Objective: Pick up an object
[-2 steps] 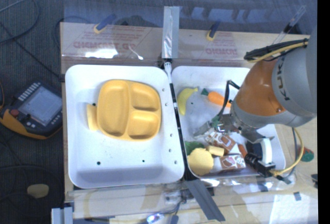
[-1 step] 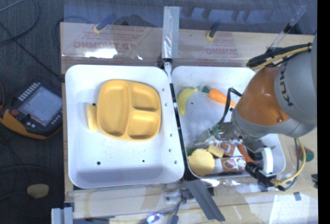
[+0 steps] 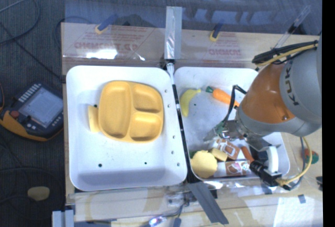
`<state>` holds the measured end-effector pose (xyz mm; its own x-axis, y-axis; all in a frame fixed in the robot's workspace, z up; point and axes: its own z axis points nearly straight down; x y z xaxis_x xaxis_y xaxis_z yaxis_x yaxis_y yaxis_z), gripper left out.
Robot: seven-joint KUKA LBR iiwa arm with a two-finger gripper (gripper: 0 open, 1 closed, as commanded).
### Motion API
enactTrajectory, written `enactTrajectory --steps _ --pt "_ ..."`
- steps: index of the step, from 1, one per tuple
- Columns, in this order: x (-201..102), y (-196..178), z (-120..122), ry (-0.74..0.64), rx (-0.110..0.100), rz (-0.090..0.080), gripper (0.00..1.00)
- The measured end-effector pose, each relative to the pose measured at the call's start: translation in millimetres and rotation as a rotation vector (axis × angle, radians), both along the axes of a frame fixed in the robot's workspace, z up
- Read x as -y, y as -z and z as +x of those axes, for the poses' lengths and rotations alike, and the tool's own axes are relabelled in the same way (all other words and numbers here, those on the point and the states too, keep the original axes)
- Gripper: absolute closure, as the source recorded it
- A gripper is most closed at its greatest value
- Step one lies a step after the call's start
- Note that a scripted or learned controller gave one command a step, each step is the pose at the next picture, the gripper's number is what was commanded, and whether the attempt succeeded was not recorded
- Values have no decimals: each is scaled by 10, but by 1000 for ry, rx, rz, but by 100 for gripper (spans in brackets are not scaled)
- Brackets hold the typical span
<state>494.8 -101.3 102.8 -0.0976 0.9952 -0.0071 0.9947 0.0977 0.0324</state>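
A yellow ball (image 3: 203, 163) lies at the right bin's near left corner; a carrot (image 3: 224, 97) and banana (image 3: 187, 100) lie at its far side. Small packets (image 3: 230, 154) lie just beside the ball.

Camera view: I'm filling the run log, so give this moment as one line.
arm: over right bin | gripper: low among clutter | nearby: yellow ball, carrot | left bin: yellow tray

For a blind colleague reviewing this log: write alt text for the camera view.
A grey and orange robot arm reaches from the right into the right white bin, which holds a yellow lemon, a carrot and small packets. The left white bin holds a yellow divided tray.
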Motion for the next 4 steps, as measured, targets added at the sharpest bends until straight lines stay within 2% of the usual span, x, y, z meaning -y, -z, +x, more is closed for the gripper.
enactTrajectory --steps 1,2,3,4 --pt "-538 -860 322 85 -36 4 100" --pt "92 -66 170 15 -33 4 100" --pt "-507 -803 888 -37 -35 1 100" --pt "-569 -800 1039 -77 -36 -2 100"
